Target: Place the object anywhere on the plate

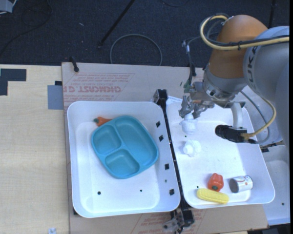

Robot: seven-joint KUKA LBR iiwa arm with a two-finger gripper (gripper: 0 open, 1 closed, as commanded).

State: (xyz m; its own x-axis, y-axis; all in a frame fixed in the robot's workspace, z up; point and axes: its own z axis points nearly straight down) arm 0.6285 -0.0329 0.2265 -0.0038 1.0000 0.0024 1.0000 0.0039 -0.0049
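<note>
Hand (190, 112) sits over the upper-left part of the right bin (256, 172), close to the divider between the two bins. Fingers point down and slightly left; whether they are spread or closed cannot be told at this angle. A small white object (188, 126) lies just below the fingertips, touching or nearly so; nothing is visibly clamped between the fingers.

Arm (263, 57) comes in from the right, orange band (237, 45) above the wrist, wrist bent down toward the bin. A yellow hose loops over the orange band.

A second white lump (191, 147) lies a little further below the hand, apart from the first. Both are roundish, with no clear long axis to read.

Well below and to the right of the hand, at the bin's near edge: a red pepper (215, 182), upright-looking, stem end up; a corn cob (212, 196) just beneath it, long axis running left to right, slightly tilted; a small can (240, 184) on its side to the right of the pepper.

Plate (124, 146), blue and three-compartment, lies in the left bin (88, 194), to the lower left of the hand across the divider. An orange object (102, 121) peeks out from behind its upper-left rim, touching it.

Both bins rest on the worktop (24, 160).
</note>
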